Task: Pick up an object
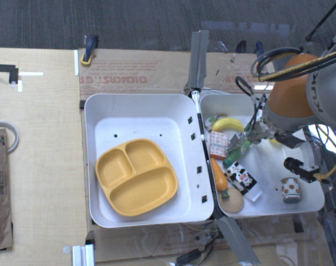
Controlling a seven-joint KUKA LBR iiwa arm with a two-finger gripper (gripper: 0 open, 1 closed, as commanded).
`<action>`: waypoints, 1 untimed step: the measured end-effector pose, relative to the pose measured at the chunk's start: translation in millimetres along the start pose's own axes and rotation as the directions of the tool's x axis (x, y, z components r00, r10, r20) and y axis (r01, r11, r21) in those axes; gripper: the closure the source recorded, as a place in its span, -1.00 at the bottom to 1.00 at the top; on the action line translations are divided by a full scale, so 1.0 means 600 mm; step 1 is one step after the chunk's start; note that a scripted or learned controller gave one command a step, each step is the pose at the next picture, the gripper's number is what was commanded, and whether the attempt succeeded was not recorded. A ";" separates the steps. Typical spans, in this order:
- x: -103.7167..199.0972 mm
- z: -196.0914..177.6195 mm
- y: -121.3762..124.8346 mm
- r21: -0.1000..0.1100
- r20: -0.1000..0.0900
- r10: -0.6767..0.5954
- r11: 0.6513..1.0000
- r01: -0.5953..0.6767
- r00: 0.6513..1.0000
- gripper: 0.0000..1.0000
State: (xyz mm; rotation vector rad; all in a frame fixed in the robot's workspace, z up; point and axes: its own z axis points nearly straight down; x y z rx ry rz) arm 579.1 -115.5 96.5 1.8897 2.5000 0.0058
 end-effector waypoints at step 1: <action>-0.025 -0.078 0.126 0.005 -0.002 -0.085 0.996 0.085 0.996 -1.00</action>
